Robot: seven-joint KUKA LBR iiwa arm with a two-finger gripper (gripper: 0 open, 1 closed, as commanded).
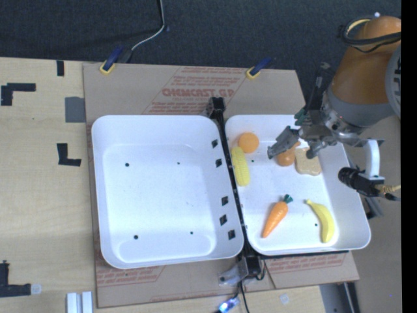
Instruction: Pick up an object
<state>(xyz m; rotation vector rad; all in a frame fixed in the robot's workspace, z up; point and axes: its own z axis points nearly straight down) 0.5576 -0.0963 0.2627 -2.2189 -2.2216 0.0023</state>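
The two white bins are sitting side by side on a cardboard sheet point(195, 93), and the black divider point(227, 175) where they meet is serving as the landmark here. The left bin point(111, 175), on the divider's far side from the arm, is lying well apart from the work. The right bin point(345, 237), on the arm's side of the divider, is holding all the toy food, which is probably why the arm point(365, 64) is reaching in over its far edge.

The gripper point(294, 145) is hanging low over the upper part of the right bin, away from the divider. Its two dark fingers are reading as spread, one toward the divider and one away, but whether anything is between them I cannot tell; a small orange-brown piece point(285, 159) is lying right under the nearer finger, so it looks like the intended pick, not yet clearly gripped. A pale bread-like slice point(309, 165) is sitting just beside that piece, on the side away from the divider.

The corn cob point(240, 167) is lying right against the divider. The carrot point(275, 217) is lying tilted, near the divider, toward the front. The banana point(323, 220) is lying further from the divider, by the front corner. The orange ball point(247, 141) is resting near the divider, at the back.
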